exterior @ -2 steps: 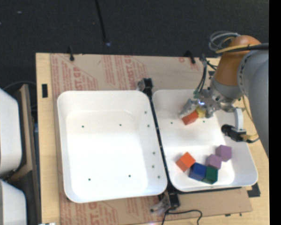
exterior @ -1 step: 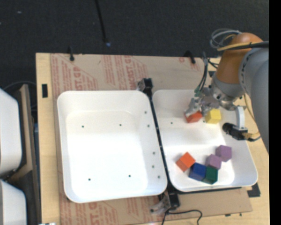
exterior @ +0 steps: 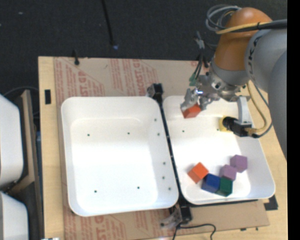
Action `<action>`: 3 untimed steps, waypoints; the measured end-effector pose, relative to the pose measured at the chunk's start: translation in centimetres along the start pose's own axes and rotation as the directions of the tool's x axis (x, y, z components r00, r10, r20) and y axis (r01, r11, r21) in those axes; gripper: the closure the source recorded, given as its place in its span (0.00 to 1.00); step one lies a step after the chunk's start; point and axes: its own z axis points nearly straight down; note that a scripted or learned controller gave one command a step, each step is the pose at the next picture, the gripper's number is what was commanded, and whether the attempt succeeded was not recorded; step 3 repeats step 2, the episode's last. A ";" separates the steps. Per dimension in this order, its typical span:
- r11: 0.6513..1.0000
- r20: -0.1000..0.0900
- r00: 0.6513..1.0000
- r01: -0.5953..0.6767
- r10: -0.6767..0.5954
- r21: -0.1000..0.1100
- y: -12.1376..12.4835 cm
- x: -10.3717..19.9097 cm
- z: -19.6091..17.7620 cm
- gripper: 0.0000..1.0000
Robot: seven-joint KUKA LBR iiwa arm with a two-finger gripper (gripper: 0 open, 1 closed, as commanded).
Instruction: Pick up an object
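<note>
In the right bin (exterior: pixel 250 149), the tool (exterior: pixel 194 103) grips a red block (exterior: pixel 191 112).

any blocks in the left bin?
No: the left bin shows bare white floor, and the loose blocks, like the blue block, lie in the right bin.

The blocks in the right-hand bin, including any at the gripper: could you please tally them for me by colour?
Orange: 2, one at the gripper, one loose
Purple: 2
Blue: 1
Green: 1
Total: 6
</note>
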 end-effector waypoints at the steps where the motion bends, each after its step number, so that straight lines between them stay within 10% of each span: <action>1: 1.000 0.000 1.000 -0.001 0.001 0.006 -2.0 7.6 -3.5 1.00; 2: 1.000 0.001 1.000 0.025 -0.025 0.013 3.0 12.9 0.8 1.00; 3: 1.000 0.001 1.000 0.025 -0.025 0.013 3.0 12.9 0.8 1.00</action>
